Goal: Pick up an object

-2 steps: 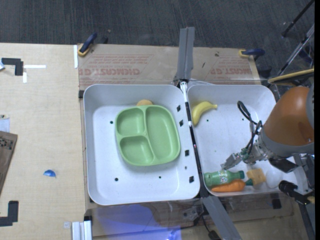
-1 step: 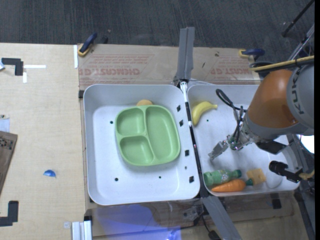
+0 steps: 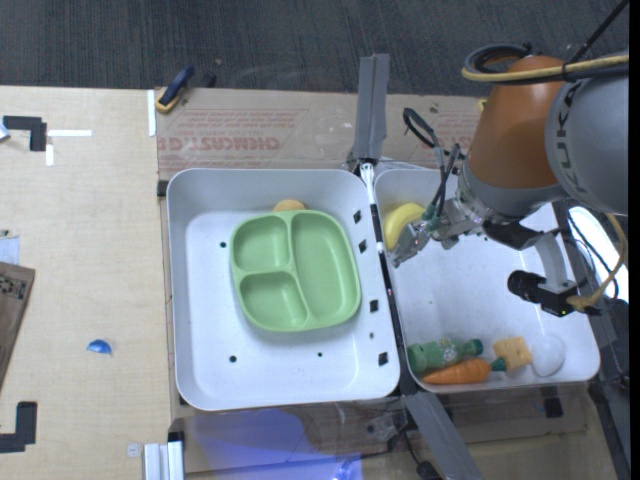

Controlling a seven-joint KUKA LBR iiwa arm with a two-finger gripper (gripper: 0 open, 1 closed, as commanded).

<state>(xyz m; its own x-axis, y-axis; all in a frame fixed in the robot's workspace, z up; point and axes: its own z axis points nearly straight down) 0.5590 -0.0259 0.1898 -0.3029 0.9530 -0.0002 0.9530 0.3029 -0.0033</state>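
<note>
Arm (image 3: 590, 118): showing grey casing, bearing dark lettering (partly cut off).
Band (image 3: 515, 118): glowing orange, bulging roundly.
Cables (image 3: 590, 63): running yellow and black.
Gripper (image 3: 415, 236): looking slim, metallic.

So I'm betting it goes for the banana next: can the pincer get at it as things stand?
Probably yes. The pincer hangs right beside the banana in the right bin, with nothing lying over the fruit. The bin's left wall close by could cramp the approach.

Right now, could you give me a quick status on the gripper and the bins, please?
Gripper low in right bin, beside yellow banana; nothing seen held. Carrot, green bottle along near wall. Green tray in left bin.
</note>
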